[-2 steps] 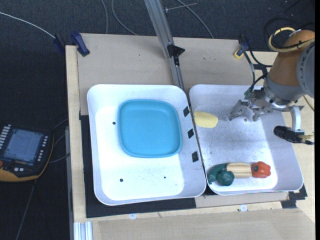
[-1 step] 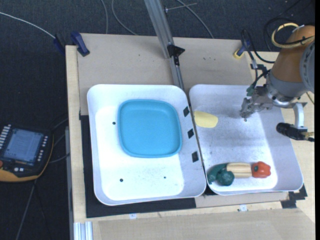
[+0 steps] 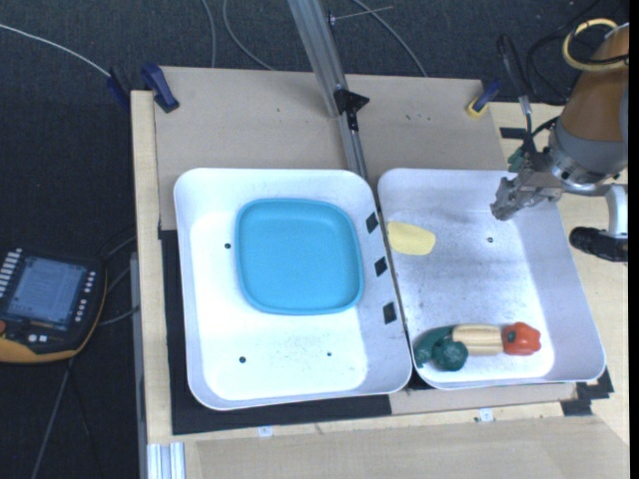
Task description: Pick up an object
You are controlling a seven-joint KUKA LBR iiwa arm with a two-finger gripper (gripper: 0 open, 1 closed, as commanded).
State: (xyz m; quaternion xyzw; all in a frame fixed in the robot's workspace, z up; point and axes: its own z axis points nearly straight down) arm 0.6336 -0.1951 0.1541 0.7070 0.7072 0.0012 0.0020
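Observation:
The right bin (image 3: 559, 267) holds a pale yellow piece (image 3: 410, 238) near its left wall. Along its front edge lie a dark green lump (image 3: 442, 351), a tan stick-shaped piece (image 3: 477, 338) and a red piece (image 3: 520, 338), close together. My gripper (image 3: 506, 204) hangs over the far right part of this bin, well away from all of these objects, with nothing visibly between its fingers.
A blue square plate (image 3: 300, 255) lies in the left bin (image 3: 200, 297). A metal pole (image 3: 318, 28) slants up from between the bins. Clamps sit on the bench's far edge, cables trail on the floor, and a handheld pendant (image 3: 45, 297) lies at left.

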